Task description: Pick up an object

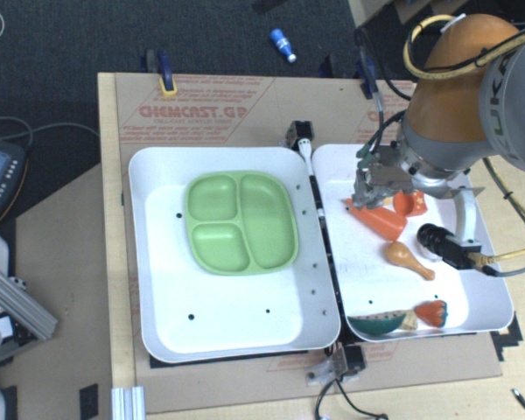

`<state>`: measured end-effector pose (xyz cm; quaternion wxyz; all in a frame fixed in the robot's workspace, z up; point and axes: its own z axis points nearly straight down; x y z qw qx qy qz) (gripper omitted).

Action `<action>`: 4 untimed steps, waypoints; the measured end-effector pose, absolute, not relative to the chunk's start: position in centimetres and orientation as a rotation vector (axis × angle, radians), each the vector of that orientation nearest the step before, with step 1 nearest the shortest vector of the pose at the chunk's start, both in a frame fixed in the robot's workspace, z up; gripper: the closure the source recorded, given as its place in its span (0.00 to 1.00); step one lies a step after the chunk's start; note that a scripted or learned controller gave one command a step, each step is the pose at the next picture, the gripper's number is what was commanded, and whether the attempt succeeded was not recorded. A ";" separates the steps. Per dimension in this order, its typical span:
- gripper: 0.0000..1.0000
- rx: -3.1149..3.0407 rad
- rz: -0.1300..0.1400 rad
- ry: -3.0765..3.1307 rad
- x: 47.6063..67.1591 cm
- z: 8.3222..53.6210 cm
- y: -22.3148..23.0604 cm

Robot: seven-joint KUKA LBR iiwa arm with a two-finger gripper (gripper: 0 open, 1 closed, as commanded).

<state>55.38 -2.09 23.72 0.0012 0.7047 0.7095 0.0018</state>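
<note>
My gripper (366,199) hangs low over the far part of the right bin (486,309), right at the left tip of an orange carrot-shaped toy (383,221). A small red toy (410,203) lies just right of the carrot, partly under the wrist. A tan drumstick-shaped toy (409,259) rests in the middle of the bin. Along the near wall lie a green-rimmed watermelon slice (376,325) and a red toy with a green top (431,312). Nothing is visibly lifted.
The left bin (157,261) holds a light green divided plate (241,222). A black ridge (322,234) divides the two bins. A blue clamp (165,70) sits on the far edge of the bench, and a small blue item (283,45) lies on the floor beyond.
</note>
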 end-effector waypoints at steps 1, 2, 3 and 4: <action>1.00 2.213 0.004 2.228 57.6 22.3 3.2; 1.00 2.213 0.006 2.227 58.7 23.4 9.0; 1.00 2.222 -0.002 2.223 58.2 23.1 9.2; 1.00 2.222 -0.001 2.221 59.6 21.6 8.9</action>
